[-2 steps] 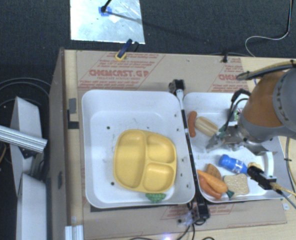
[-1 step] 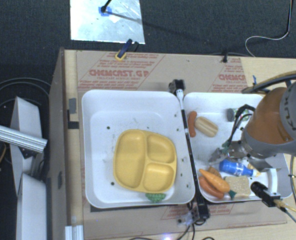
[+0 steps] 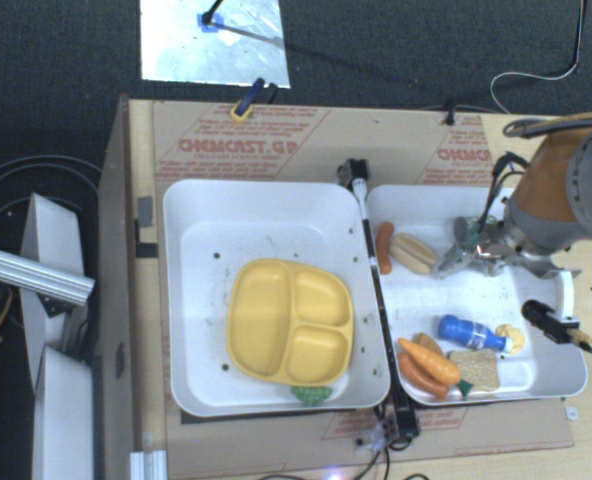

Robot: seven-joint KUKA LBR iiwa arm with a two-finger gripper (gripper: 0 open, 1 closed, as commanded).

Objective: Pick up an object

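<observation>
- Reaching in from the right, the gripper hangs low over the right bin, just beside the hot dog bun.
- Jaws: I cannot tell whether they are apart or together; the metal tip is a blur from this slant, and nothing shows between them.
- Using the hot dog bun as the landmark: a red sausage lies just to its left against the bin wall; the blue bottle sits below it; further below are the carrot and a slice of bread.
- Well left of the bun, the left bin bears a yellow divided plate.
- Likely target, as I judge it: the bun.
- Risk: a close from beside the bun could nudge it into the sausage and grasp air.
- Risk: its rounded, soft shape could squirt out of a shallow pinch.
</observation>
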